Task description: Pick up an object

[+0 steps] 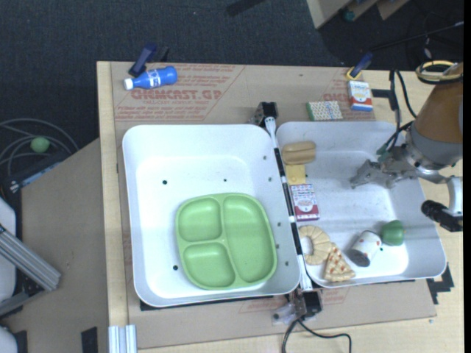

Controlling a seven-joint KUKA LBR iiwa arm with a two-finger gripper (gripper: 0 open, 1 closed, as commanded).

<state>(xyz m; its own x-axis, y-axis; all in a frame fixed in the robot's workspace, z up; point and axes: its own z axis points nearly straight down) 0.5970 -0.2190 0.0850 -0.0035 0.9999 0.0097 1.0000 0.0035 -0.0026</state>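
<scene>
My gripper [373, 181] hangs over the middle of the right bin [412, 134], open, with nothing between its fingers. To its left, along the bin's left wall, lie a tan bread-like piece [299, 153], a yellow block [295, 173] and a small red and white box [304, 201]. Toward the front are a round pretzel-like biscuit [315, 243], a pizza slice toy [337, 265], a grey and white object [364, 247] and a green ball [393, 232]. None of these touch the gripper.
The left bin [147, 153] holds a green divided plate [224, 240]. Behind the bins on the bench lie a blue and white bottle [151, 78], a small patterned card [324, 110] and a small box [359, 95]. The arm's grey body [441, 134] crosses the right bin's far right edge.
</scene>
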